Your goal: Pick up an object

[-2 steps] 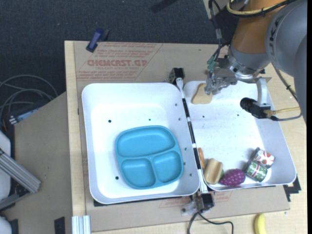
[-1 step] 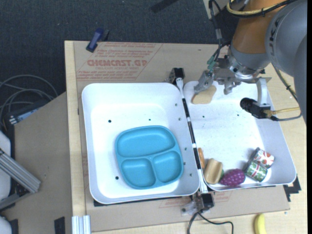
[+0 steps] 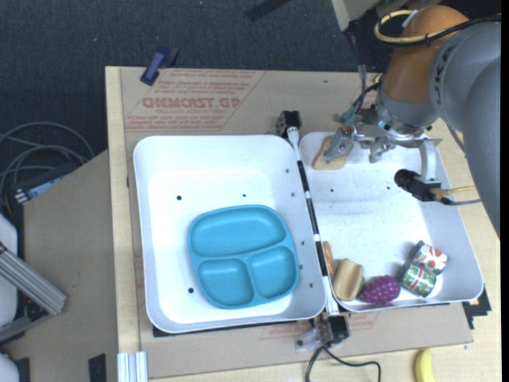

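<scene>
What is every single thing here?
left bin: one, white, bench's left.
right bin: one, white, beside it.
divided plate: one, blue, in the left bin.
tan lump: one, tan, right bin's far left corner.
bread-like piece: one, tan, right bin's near edge.
orange strip: one, orange, right bin, by the divider.
grapes: one bunch, purple, right of that piece.
can: one, green, red and white, near right corner.
blue thing: one, blue, beyond the left bin.
yellow thing: one, yellow, bench's near edge.
arm: one, grey with orange band, right side.
gripper: one, grey, over the right bin's far left corner.
</scene>
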Robot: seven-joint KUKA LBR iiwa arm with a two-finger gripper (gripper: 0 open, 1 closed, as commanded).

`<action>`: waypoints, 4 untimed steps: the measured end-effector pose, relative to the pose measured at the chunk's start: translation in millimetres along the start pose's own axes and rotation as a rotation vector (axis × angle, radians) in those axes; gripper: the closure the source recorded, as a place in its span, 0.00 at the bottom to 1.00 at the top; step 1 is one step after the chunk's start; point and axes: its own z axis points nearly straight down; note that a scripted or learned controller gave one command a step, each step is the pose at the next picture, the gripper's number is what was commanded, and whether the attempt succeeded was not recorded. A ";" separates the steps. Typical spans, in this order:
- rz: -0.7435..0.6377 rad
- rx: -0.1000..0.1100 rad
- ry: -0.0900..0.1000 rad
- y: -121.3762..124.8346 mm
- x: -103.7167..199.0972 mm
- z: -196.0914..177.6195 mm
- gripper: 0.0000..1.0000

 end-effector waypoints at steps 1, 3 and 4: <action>0.000 -0.006 -0.003 3.5 -73.6 -0.1 0.00; -0.001 -0.006 -0.002 3.7 -59.0 11.3 0.00; 0.000 -0.002 -0.002 -40.2 -119.9 -3.2 0.00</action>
